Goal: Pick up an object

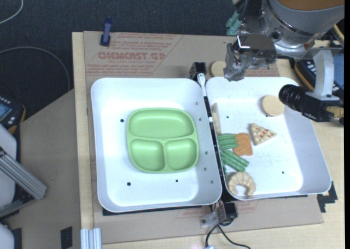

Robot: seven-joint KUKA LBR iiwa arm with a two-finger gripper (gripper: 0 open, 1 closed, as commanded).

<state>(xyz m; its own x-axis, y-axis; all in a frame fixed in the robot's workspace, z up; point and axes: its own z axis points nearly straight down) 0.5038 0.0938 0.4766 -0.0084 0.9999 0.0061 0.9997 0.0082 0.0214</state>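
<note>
- Toy foods lie in the right bin (306, 171): round biscuit (272, 105), pizza slice (262, 133), green beans (230, 152), croissant (243, 183).
- Gripper (235, 73) hangs over that bin's far left corner, nothing visibly between its fingers; their spread is unclear.
- Left bin (109, 149) holds a green divided plate (162, 139).

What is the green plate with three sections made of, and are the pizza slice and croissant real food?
The green three-section plate looks like moulded plastic: one even colour, rounded edges, soft matte sheen. The small triangular pizza slice and tan croissant are probably plastic toys, since they look smooth and stiff, though I can't be sure.
</note>
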